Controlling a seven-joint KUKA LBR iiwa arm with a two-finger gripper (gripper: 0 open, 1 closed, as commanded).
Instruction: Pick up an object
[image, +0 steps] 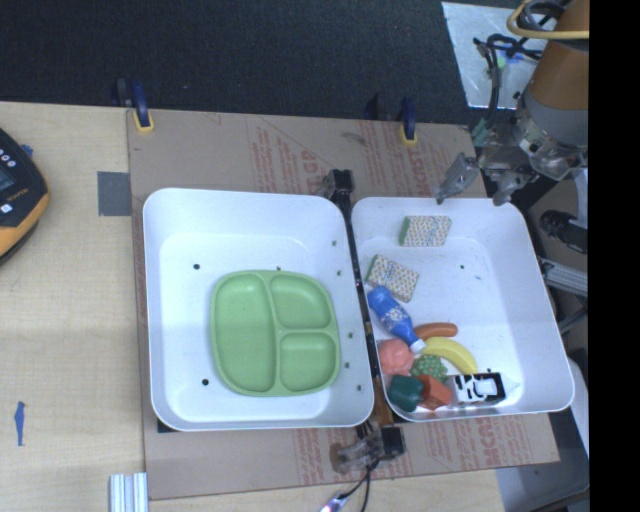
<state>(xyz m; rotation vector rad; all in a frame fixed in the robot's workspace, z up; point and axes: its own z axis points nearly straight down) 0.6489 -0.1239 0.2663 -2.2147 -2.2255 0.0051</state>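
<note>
Gripper: the gripper (483, 182) hangs above the far rim of the right bin (520, 300), near its far right corner, with two fingers spread apart and nothing between them; it is released.
Arm: the grey arm with its orange band (555, 62) comes in from the upper right, over the bench edge.
Nearest object: a green-edged sponge (426, 231) lies just inside the far wall, near the gripper but apart from it.
Next out: a second patterned sponge (392, 276) lies by the bin's left wall, with a blue bottle (391, 315) beside it.
Near corner: a sausage (436, 331), a banana (449, 354), a pink item (395, 356), a dark green piece (406, 390) and a black-and-white piece (478, 386) are crowded together, several touching.
Left bin: the left bin (180, 250) holds a green divided plate (274, 332).
Step in hand: judged as approach; no object has been picked yet.
Next move: likely to come in over the bin and descend on one object; the lone sponge looks easier than the cluster, where neighbours could block the fingers.
</note>
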